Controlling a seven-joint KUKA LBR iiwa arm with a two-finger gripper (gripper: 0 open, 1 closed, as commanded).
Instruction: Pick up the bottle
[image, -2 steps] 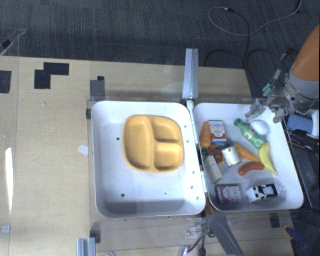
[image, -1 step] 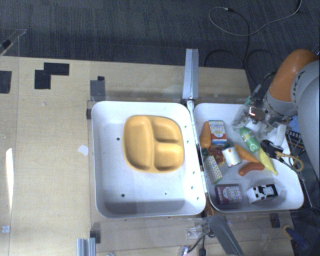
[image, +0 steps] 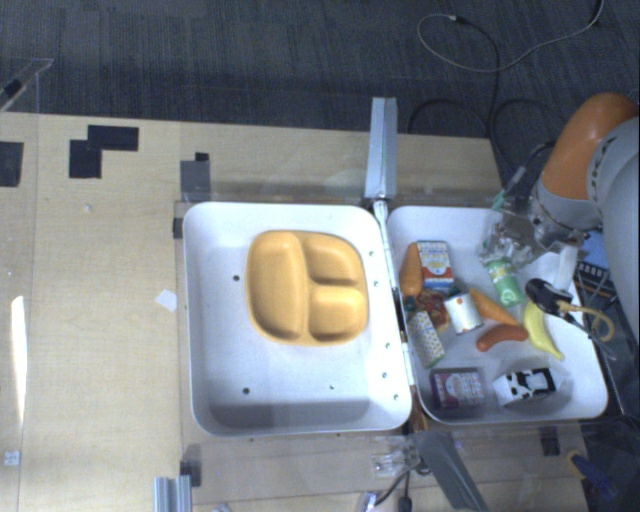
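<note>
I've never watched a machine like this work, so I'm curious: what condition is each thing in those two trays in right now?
Yellow divided plate: right way up, alone in the left tray.
Green bottle: lying in the right tray, just below the gripper, not lifted.
Banana: lying flat by the right wall.
Carrot: lying flat.
White can: tipped on its side.
Small carton: lying flat.

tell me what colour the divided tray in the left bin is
Yellow-orange all over; the divided tray shows plainly in the camera view.
</note>
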